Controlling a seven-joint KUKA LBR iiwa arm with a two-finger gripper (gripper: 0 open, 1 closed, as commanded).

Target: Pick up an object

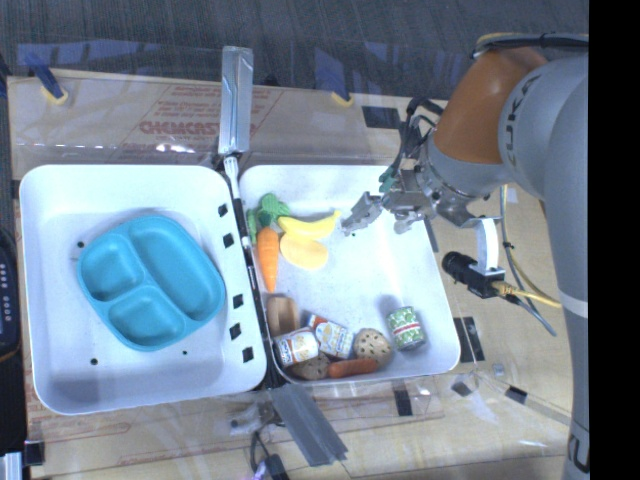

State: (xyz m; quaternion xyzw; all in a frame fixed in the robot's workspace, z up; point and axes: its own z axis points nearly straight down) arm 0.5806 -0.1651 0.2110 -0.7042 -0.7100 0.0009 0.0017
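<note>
My gripper (381, 219) hangs over the upper part of the right bin (425, 268), open, with nothing between its fingers. One fingertip (353, 218) points left and sits just right of a yellow banana (306, 226), close to it but apart. Below the banana lies a pale yellow slice (306, 254). An orange carrot (268, 258) with green leaves (270, 208) lies along the bin's left wall.
Along the right bin's front edge lie two small cans (316, 344), a green can (404, 328), a round cookie (372, 345), a sausage (351, 368) and a brown piece (282, 314). The left bin (60, 368) holds a blue divided plate (150, 280).
</note>
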